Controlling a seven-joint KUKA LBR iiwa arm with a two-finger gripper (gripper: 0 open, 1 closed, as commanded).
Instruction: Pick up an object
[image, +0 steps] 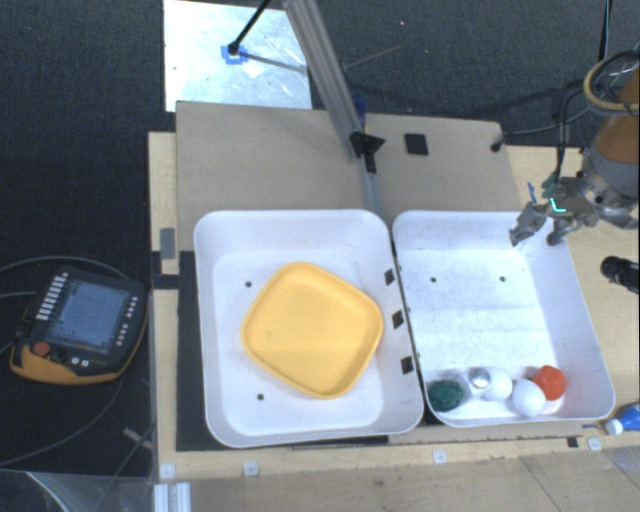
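Objects (497, 385) line the right bin's (575, 300) near edge, left to right.

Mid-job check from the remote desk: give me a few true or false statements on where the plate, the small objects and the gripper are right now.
1. The yellow plate lies in the left bin. True.
2. The small objects sit along the far edge of the right bin. False: the green ball, silver object, two white balls and orange-red object are bunched at its near edge.
3. The gripper is over the right bin's far right corner. True.
4. The gripper holds the green ball. False: the ball rests in the bin, far from the gripper.
5. The plate is stacked on the balls. False: they lie in separate bins.
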